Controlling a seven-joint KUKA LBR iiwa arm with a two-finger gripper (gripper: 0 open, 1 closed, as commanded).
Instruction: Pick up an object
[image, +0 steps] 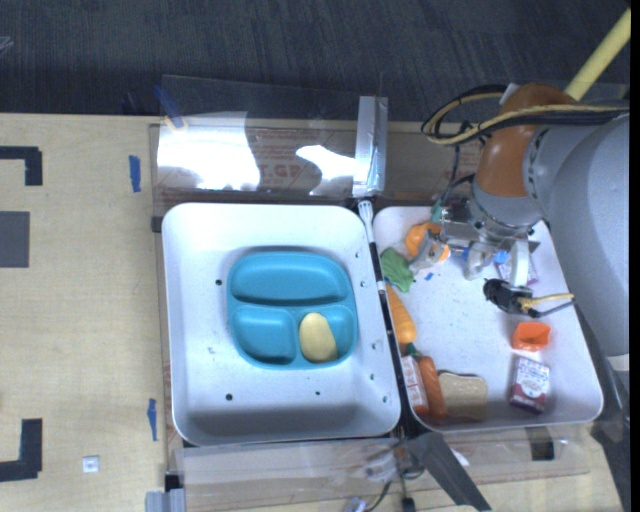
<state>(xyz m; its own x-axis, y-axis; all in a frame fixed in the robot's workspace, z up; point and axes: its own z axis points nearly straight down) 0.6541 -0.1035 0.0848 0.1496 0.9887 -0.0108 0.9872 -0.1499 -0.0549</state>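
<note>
My gripper (497, 262) hangs over the far part of the right bin (575, 395), below the orange wrist band. Just to its left, by the bin's far left corner, lies a small orange item (418, 240) with a green leafy piece (397, 268) beside it. A carrot (402, 318) rests along the left wall. A red packet (422, 385) and a slice of bread (463, 390) sit at the near edge. A dark red bottle with an orange cap (530, 368) lies near the right front corner. Nothing shows between the fingers.
The left bin (190, 330) holds a blue divided plate (290, 280) with a yellow oval item (318, 337) in its near right compartment. A clear plastic panel (250, 160) stands behind the bins. The arm's grey body covers the right bin's far right side.
</note>
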